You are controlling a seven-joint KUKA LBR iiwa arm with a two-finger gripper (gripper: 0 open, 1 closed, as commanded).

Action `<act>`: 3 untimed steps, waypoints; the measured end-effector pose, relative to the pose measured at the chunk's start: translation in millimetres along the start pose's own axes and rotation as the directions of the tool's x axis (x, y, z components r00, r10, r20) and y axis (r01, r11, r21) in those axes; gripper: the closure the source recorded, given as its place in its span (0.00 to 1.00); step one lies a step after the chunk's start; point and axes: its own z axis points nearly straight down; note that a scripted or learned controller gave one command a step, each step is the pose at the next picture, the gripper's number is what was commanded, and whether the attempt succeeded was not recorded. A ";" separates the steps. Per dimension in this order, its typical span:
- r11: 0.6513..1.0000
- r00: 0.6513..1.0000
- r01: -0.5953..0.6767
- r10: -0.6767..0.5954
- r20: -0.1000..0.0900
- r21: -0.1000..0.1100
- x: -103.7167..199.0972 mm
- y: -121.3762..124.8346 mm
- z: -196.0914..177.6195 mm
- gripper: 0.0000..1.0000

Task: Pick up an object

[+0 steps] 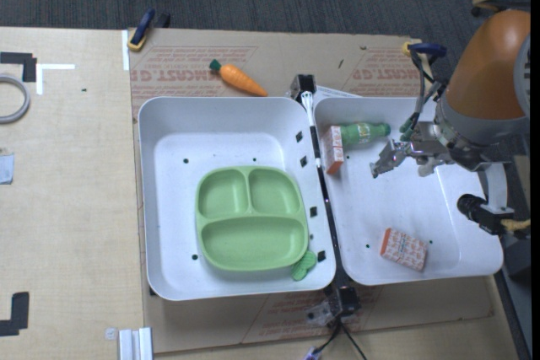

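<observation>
Two shallow white bins are seen side by side on the bench [67,206]. In the left bin [160,181] a green divided plate [251,219] is laid flat, with a small green item [304,265] touching its near right corner. In the right bin [447,215] three things are found: a green bottle [363,131] lying on its side near the far left corner, a small red and white carton [334,147] just beside it against the left wall, and an orange patterned packet [404,249] lying flat toward the near side. The claw [396,158] is held over the middle of the right bin, to the right of the bottle and carton and on the far side of the packet. It is apart from all three, and nothing is seen between its fingers; how wide they are spread cannot be told from this slant. The bottle and carton are near the claw, while the packet is somewhat farther off. Outside the bins, a toy carrot [239,77] is laid on the cardboard sheet [186,67] beyond the left bin, and a blue clamp [142,28] is fixed at that sheet's far left corner.
</observation>
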 end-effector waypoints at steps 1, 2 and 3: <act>0.940 0.940 0.342 -0.342 0.000 -0.001 -22.3 -63.8 36.6 0.00; 0.855 0.855 0.519 -0.519 0.001 -0.002 -15.3 79.5 106.6 0.00; 0.914 0.914 0.407 -0.407 0.000 -0.001 -4.0 -19.9 83.0 0.00</act>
